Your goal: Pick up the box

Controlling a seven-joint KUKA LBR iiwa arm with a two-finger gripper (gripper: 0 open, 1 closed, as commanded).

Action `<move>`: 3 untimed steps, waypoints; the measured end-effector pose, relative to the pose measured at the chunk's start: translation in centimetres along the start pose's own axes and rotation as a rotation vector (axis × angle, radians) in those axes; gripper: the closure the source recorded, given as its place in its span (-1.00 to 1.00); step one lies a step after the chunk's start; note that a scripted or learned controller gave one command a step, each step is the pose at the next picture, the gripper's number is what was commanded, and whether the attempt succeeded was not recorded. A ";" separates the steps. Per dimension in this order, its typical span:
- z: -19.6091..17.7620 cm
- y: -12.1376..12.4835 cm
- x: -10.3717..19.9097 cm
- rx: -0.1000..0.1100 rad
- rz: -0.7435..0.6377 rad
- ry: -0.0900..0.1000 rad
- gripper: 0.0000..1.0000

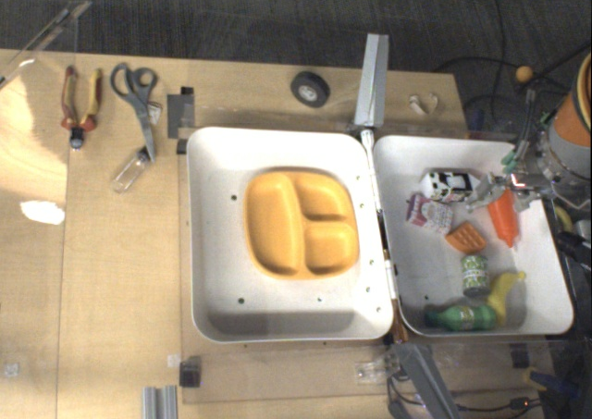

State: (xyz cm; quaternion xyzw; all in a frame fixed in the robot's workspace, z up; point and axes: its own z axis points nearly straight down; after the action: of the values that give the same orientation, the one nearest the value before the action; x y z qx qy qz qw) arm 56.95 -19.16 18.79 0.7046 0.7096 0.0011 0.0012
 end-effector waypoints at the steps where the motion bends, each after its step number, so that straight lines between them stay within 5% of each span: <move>1: 9.4 3.9 5.9 -0.003 0.096 -0.001 -1.00; 2: 9.9 2.1 7.3 -0.010 0.043 -0.004 -1.00; 3: 8.6 2.4 7.3 -0.019 0.040 -0.006 1.00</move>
State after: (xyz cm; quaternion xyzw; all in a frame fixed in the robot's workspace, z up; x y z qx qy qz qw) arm 59.30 -11.88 10.19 0.7188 0.6952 0.0059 0.0100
